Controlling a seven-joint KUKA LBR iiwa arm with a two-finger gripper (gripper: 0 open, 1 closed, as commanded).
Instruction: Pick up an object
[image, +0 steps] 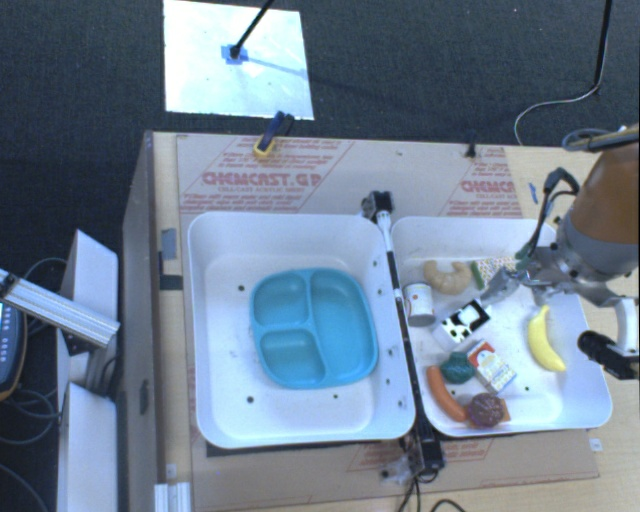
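— Where is the gripper (503, 283) hanging?
— Over the right bin (600, 405), just above the black-and-white block (465, 321); the banana (544, 340) is lying nearby.
— Is it gripping anything?
— I cannot tell how it is set.

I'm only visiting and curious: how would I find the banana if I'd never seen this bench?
Look at the right bin, the one crowded with small items, not the one with the blue tray. Near its right wall lies the banana, just below the gripper. It is the only plain yellow, curved piece, lying apart from the cluster to its left.
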